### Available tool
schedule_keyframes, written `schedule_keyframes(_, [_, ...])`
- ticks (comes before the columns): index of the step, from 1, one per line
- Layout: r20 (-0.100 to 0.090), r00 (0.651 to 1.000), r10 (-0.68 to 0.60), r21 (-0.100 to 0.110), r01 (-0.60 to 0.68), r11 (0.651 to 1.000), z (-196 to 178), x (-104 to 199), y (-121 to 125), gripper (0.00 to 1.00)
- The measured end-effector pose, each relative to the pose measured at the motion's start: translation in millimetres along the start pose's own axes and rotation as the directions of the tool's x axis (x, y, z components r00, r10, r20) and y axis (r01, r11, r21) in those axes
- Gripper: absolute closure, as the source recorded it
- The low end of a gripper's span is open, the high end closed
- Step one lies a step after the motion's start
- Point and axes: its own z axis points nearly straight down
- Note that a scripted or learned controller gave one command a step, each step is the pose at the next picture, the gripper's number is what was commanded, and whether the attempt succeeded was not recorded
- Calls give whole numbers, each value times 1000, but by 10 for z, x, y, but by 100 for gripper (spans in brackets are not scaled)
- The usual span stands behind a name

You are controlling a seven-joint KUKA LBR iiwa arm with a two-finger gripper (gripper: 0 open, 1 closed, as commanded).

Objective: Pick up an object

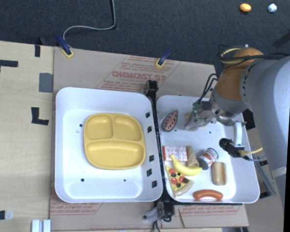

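In the right bin point(243, 192), tool point(196, 122) fingertips indistinct, arm point(264, 91) cropped

right bin point(243, 190) — toys crowd near half | far half bare beside claw point(196, 122)

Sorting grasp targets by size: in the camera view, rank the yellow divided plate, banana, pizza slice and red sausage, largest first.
1. yellow divided plate, by far the largest
2. banana
3. pizza slice and red sausage: look alike in size, so unranked
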Motion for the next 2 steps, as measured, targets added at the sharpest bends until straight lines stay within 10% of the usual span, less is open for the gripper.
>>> schedule_keyframes(1, [0,1000,0,1,0,1000,9,-1,-3,0])
schedule_keyframes(2, [0,1000,-1,2,1,1000,-85,3,-4,100])
